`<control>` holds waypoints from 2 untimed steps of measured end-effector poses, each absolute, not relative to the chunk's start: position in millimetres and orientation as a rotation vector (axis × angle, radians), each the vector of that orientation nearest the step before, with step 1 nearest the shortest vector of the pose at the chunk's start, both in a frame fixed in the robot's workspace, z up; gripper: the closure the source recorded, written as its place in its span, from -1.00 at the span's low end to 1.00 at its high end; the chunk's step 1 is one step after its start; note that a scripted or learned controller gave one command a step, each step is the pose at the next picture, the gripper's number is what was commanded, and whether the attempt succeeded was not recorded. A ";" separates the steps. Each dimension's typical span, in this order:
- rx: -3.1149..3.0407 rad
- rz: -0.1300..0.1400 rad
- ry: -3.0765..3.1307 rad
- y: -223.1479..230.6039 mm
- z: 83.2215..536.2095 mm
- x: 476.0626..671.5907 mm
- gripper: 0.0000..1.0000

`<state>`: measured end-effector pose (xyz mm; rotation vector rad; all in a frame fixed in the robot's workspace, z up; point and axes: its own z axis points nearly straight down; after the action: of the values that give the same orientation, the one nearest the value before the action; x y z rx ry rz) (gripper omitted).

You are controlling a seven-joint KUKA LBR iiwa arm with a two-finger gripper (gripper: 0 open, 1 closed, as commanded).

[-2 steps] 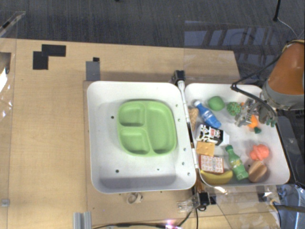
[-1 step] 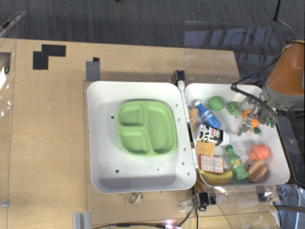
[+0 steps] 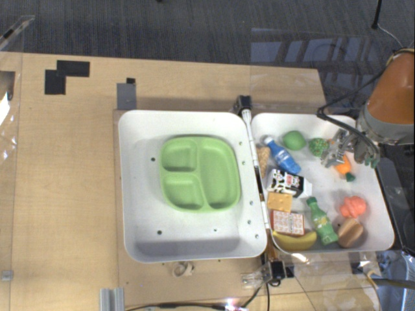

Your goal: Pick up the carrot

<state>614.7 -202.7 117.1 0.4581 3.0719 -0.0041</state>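
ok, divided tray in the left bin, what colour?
Light green tray, camera view.

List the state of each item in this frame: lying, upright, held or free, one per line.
Small orange carrot: lying in the right bin, at the gripper's tip; grasp unclear.
Two-finger gripper: low over the carrot.
Blue plastic bottle: lying on its side.
Green plastic bottle: lying on its side.
Yellow banana: lying flat at the near wall.
Green divided tray: flat in the left bin.

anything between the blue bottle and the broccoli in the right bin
Yes: in the camera view a round green fruit sits between the blue bottle and the broccoli.
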 end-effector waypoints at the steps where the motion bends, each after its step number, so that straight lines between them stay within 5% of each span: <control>1: 0.458 -0.004 3.073 -202.4 116.5 614.5 -1.00; 2: 0.386 -0.005 3.087 -206.3 97.5 615.6 -1.00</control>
<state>615.6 -206.3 97.5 0.3857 3.0865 -0.0051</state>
